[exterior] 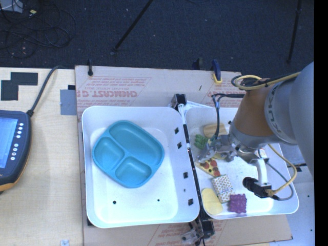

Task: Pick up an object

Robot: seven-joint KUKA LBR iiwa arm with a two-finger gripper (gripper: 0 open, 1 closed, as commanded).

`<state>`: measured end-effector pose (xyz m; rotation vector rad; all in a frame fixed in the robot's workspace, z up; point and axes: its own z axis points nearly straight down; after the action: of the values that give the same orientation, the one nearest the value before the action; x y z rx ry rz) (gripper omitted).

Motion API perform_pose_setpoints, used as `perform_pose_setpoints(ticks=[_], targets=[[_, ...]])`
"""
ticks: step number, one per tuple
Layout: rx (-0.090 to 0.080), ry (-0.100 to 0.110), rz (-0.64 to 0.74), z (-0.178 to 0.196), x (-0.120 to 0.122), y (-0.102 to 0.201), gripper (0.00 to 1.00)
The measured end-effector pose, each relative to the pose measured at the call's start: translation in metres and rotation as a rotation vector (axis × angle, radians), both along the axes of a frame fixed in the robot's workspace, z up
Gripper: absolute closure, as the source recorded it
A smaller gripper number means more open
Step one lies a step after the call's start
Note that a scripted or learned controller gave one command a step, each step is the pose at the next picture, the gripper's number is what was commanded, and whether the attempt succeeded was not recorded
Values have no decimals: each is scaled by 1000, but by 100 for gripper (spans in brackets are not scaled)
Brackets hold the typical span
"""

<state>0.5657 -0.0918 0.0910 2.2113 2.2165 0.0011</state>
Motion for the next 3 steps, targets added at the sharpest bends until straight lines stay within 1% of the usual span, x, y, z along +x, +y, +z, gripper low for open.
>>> perform_pose_setpoints(ticks=[1,2,3], targets=[[5,2,-1,1,71,-1,0],[15,15,-5,1,79,-19,0],[18,37,-1,9,75,-18,100]])
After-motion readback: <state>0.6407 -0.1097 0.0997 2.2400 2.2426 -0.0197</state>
